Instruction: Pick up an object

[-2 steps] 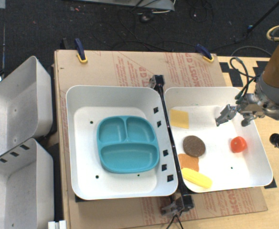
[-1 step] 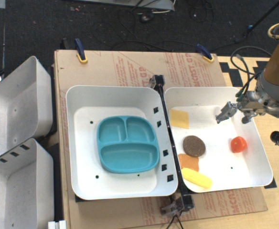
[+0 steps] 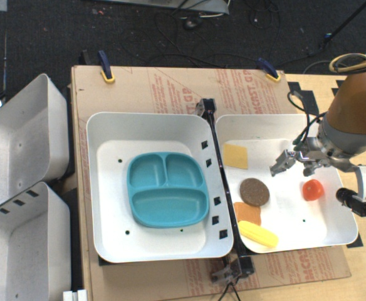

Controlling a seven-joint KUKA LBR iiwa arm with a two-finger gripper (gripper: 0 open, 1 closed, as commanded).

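Note:
My gripper (image 3: 298,165) hovers over the right bin (image 3: 339,231), near its right side, open with nothing between its fingers. A red tomato (image 3: 313,190) lies just below it, apart from the fingertips. A brown round cookie (image 3: 254,192) sits left of the tomato. A yellow cheese square (image 3: 235,156) lies at the bin's upper left. An orange piece (image 3: 248,213) and a yellow banana-like piece (image 3: 258,234) lie at the lower left.
The left bin (image 3: 108,231) holds a teal divided plate (image 3: 168,189). A black divider with clips (image 3: 217,187) runs between the bins. Two spare white bins (image 3: 20,168) stand off the bench at the left.

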